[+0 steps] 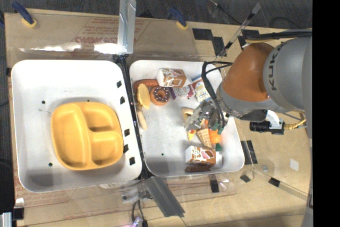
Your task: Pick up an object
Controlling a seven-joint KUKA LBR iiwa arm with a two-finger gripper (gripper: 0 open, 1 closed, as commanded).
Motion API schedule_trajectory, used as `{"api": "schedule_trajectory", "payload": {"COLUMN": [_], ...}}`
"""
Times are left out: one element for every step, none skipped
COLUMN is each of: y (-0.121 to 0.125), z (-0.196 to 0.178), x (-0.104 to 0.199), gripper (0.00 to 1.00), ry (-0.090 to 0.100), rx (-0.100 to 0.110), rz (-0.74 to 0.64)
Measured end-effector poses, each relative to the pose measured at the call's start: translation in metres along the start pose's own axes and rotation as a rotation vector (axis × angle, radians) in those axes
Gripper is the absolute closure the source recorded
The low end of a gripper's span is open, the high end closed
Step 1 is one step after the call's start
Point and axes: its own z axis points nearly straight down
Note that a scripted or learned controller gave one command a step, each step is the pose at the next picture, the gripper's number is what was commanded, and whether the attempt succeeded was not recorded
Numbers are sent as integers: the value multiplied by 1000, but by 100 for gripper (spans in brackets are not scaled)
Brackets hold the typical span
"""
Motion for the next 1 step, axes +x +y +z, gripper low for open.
{"api": "schedule_trajectory", "payload": {"y": [40], "z": [-139], "x": [13], "gripper": [100], "ry": [6], "rx": [6], "rz": [391]}}
